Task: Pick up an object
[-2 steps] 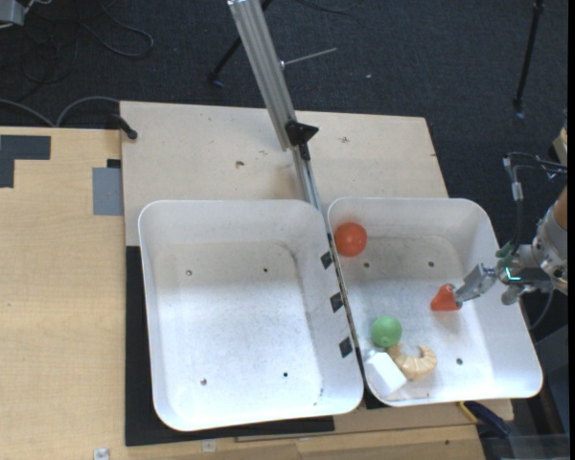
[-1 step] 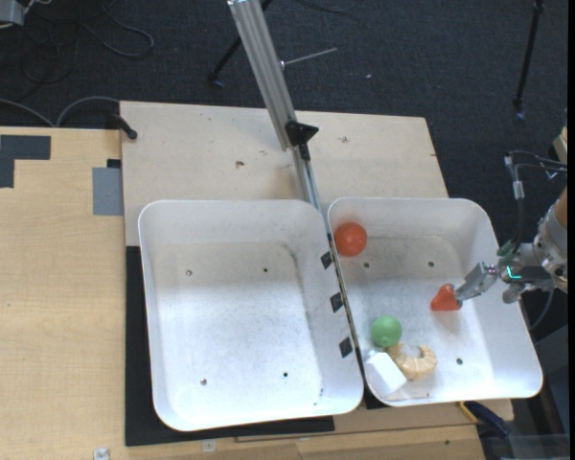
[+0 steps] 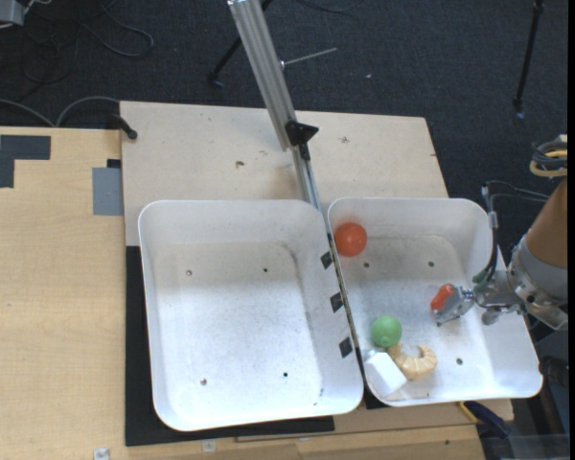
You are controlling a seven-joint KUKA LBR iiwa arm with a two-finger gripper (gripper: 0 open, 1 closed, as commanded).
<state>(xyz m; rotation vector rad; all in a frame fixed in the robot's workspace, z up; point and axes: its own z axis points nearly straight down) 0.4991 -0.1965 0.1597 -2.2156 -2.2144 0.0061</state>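
In the right shallow white plastic bin (image 3: 479, 220), the grey two-finger gripper (image 3: 457, 304) is clamped on a small red-orange object (image 3: 443, 296) near the right wall, well apart from the orange ball (image 3: 351, 239), the green ball (image 3: 386, 331) and the tan curled piece (image 3: 419, 359).
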